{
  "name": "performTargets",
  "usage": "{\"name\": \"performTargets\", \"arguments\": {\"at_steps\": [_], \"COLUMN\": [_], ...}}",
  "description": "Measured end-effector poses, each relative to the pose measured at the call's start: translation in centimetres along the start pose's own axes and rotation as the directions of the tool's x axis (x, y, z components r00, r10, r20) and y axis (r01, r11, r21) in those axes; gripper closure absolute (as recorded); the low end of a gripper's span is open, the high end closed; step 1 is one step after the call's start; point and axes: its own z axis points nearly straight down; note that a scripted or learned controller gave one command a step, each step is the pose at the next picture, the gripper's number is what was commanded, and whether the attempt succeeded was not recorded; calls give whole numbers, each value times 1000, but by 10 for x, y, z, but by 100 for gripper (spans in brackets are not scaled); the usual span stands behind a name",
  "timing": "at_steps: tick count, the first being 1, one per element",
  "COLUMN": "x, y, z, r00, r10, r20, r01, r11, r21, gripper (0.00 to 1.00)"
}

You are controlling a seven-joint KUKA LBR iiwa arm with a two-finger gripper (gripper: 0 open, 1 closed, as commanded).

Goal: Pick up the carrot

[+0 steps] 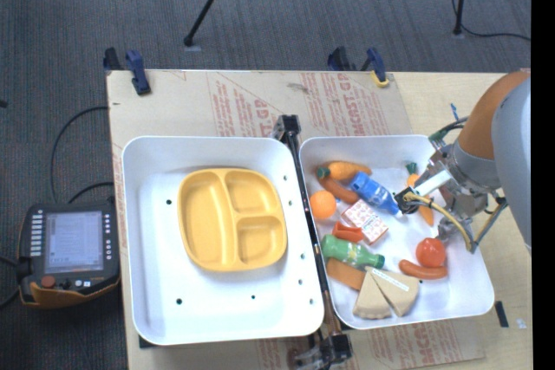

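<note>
The carrot (345,170), orange with a green end, lies at the back of the right bin (475,295), just behind a blue bottle (375,193). A second, darker orange carrot-like piece (337,189) lies beside it toward the front left. My gripper (444,217) hangs over the right side of that bin, about a hand's width to the right of the carrot and apart from it. A small orange piece (427,213) shows right beside the gripper; whether it is held is unclear.
The right bin also holds an orange ball (323,204), a red-and-white carton (368,223), a green bottle (351,252), a tomato (431,251), a sausage (422,270) and bread wedges (386,295). The left bin (147,186) holds a yellow divided plate (231,217).
</note>
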Motion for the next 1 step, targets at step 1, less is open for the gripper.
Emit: {"name": "performTargets", "arguments": {"at_steps": [1], "x": [2], "y": [-2], "z": [-10], "r00": [1000], "r10": [-3], "r20": [-2], "r01": [3], "r11": [1000], "r21": [9], "gripper": [100]}}
